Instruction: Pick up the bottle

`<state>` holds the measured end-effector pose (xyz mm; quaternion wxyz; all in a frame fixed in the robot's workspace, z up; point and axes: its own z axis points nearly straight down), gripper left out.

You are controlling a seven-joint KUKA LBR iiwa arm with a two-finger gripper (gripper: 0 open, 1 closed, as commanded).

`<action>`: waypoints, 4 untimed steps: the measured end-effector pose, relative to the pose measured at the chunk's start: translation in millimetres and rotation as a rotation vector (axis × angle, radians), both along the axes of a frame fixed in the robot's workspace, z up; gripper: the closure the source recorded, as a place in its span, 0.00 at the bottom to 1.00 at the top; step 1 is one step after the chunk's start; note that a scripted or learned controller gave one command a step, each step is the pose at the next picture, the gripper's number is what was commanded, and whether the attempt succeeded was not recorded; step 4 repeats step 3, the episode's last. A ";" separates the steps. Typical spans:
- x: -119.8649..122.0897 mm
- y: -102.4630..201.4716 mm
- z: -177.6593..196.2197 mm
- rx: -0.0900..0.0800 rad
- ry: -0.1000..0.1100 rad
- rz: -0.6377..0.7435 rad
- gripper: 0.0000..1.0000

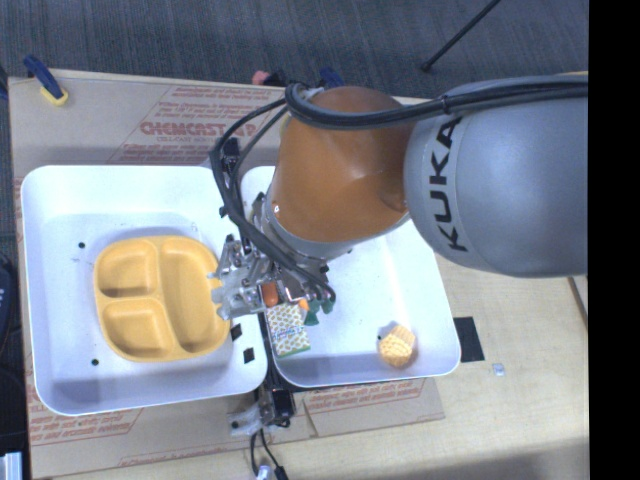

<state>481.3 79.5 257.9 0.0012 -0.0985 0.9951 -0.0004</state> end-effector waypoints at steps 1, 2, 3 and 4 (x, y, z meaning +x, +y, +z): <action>0.2 17.9 -21.7 -0.001 0.005 0.089 1.00; 6.1 90.4 -22.6 0.000 0.002 0.187 1.00; 18.0 54.7 -56.4 -0.001 0.006 0.817 1.00; 18.0 54.7 -56.4 -0.001 0.006 0.817 1.00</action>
